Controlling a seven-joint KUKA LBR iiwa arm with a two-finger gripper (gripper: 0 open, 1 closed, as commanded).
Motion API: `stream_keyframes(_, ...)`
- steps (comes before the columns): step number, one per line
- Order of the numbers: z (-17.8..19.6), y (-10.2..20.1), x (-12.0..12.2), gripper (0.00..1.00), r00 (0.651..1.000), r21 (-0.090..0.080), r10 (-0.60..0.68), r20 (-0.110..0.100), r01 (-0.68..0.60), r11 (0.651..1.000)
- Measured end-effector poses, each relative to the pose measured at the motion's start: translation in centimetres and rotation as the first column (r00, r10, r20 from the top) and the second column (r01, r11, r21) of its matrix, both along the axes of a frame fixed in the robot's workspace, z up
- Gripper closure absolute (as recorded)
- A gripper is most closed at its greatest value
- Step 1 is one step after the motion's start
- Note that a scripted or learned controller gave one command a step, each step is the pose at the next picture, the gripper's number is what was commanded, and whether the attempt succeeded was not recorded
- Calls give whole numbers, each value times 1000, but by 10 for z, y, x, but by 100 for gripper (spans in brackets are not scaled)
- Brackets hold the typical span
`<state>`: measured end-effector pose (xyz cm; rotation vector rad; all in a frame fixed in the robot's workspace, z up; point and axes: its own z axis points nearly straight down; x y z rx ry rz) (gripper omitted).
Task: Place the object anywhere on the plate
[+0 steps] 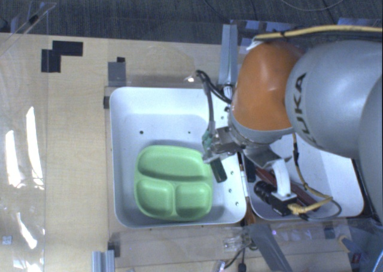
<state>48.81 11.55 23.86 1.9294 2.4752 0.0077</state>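
Here the green plate (173,182), a sectioned tray with three compartments, lies flat in the lower half of the left white bin (125,145). The arm (311,103) reaches in from the right and covers most of the right bin (350,205). The gripper (215,160) hangs over the plate's upper right corner, near the wall between the two bins. Whether it is clenched or released cannot be told, and no object can be made out at the gripper or on the plate.
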Motion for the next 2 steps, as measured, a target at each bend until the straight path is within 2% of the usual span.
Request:
stream_keyframes(1, -26, 51, 18, 100, 995, -1, 95, -2, -95, 995)
stream_keyframes(2, -25, 51, 18, 0, 996, -1, 94, -2, -94, 996)
